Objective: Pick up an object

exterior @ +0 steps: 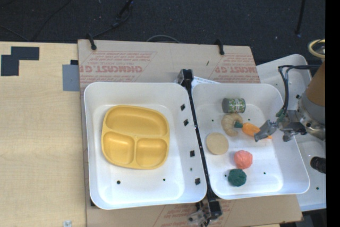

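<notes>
While the gripper [264, 134] hangs low by the right bin's [289, 181] right edge, fingers' state unclear, the carrot [249, 128] lies just beside it; approach step, needing a descent onto it.

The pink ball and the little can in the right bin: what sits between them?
In the camera view, a flat tan disc and a beige lump lie left of the line between the pink ball and the can; an orange piece lies on it.

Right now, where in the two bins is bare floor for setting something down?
Left bin: a strip around the yellow tray, widest in front. Right bin: its near-right corner beyond the green ball. Crowded mid-bin beside the hand.
</notes>
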You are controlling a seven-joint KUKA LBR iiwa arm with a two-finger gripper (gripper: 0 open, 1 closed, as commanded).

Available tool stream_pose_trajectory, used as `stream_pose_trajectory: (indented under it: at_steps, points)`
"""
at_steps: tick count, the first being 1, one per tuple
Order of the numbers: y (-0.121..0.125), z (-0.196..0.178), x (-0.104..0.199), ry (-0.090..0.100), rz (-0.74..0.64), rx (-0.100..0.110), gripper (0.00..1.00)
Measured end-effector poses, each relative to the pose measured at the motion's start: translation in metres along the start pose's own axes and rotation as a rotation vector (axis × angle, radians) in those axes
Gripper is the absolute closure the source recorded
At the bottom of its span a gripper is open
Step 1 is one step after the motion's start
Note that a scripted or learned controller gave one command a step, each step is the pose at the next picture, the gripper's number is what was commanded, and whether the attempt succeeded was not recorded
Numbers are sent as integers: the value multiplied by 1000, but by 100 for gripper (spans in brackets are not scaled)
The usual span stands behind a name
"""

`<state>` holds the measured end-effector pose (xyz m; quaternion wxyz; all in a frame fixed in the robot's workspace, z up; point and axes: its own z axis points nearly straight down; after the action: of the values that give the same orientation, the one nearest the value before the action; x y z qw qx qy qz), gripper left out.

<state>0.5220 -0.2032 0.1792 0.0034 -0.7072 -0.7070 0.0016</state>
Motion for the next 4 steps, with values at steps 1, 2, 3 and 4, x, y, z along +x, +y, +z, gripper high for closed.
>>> stream_pose_trajectory:
  at_steps: [1, 2, 3, 4]
  points:
    - [-6, 56, 10, 1, -1, 1, 0]
    - [-5, 43, 8, -1, 1, -2, 100]
    - [-5, -19, 12, -3, -2, -10, 100]
    - [-4, -73, 11, -4, -2, -11, 100]
